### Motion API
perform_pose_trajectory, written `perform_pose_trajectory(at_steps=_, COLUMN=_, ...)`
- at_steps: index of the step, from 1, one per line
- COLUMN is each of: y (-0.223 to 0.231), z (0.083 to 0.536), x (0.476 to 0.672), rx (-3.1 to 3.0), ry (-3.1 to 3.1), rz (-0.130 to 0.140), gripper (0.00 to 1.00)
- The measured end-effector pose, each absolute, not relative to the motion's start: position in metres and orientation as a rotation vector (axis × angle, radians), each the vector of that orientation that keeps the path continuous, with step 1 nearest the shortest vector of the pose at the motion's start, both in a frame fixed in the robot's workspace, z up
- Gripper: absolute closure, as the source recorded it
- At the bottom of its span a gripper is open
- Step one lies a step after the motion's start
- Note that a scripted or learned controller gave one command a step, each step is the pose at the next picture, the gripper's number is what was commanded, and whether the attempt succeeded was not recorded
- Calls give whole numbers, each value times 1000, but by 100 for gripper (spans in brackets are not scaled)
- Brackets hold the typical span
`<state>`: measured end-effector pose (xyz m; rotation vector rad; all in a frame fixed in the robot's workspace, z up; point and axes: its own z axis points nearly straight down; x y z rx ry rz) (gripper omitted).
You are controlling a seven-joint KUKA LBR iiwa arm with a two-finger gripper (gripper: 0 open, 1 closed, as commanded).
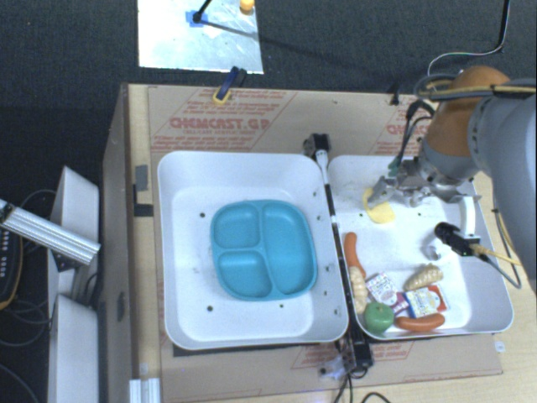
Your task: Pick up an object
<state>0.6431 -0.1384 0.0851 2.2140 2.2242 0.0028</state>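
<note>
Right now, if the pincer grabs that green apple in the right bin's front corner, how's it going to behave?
The green apple looks round and smooth, so it may roll or slip out of a pinch. It sits wedged against the bin wall and touches the red sausage, so pushing it would probably nudge that too. It looks like toy food, likely light.

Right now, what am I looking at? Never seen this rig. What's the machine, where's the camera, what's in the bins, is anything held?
One fixed camera looks down at a slant on a bench with two white bins. The grey arm with an orange band reaches in from the right; its gripper hangs over the right bin, close above a yellow piece. I can't tell whether it grips anything. The left bin holds a blue divided plate. The right bin's front holds toy food: an orange carrot, a green apple, a red sausage.
</note>
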Motion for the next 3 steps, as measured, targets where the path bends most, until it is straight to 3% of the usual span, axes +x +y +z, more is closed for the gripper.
perform_pose_trajectory(at_steps=2, y=-117, z=85, x=669, rx=2213, ry=2225, rz=4, gripper=0)
perform_pose_trajectory(at_steps=3, y=-107, z=85, x=669, rx=2214, ry=2225, rz=2, gripper=0)
